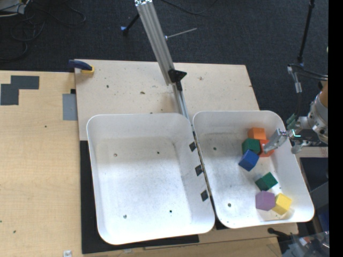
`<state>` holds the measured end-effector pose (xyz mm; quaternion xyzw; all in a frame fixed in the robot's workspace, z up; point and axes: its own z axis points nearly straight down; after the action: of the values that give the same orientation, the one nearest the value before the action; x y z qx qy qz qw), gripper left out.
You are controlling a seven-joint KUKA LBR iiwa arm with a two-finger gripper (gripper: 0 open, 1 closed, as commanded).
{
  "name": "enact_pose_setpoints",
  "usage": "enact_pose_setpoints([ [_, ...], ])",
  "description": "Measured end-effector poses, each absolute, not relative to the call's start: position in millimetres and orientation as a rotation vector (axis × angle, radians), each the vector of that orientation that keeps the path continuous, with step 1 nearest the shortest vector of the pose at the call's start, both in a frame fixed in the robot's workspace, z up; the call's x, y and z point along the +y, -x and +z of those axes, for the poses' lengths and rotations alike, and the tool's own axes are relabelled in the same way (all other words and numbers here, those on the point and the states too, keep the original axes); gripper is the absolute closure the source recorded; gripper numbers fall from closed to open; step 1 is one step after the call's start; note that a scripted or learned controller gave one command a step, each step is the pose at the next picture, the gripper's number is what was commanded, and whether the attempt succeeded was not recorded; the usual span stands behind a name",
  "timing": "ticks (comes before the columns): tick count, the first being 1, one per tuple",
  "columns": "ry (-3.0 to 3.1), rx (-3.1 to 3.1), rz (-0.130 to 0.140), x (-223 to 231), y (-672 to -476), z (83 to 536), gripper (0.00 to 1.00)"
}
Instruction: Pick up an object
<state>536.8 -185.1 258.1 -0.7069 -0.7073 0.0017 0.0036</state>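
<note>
overhead | pale wood bench point(161, 87) | two white bins point(144, 175) | dark carpet point(241, 25) | pincer point(276, 140) grip unclear

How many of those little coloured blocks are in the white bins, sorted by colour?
Orange block: 1
Green blocks: 2
Blue block: 1
Purple block: 1
Yellow block: 1
Red piece, mostly hidden under the hand: 1
Total: 7, all in the right bin.
</note>
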Motion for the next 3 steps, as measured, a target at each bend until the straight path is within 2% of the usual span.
enact_pose_setpoints([
  [1,2.22,-2.219,0.002,-185.7,-537.4,260.4,0.0],
  [2,2.217,-2.216,0.006,-188.7,-538.4,216.0,0.0],
  [3,2.216,-2.214,0.007,-189.6,-533.9,151.6,0.0],
])
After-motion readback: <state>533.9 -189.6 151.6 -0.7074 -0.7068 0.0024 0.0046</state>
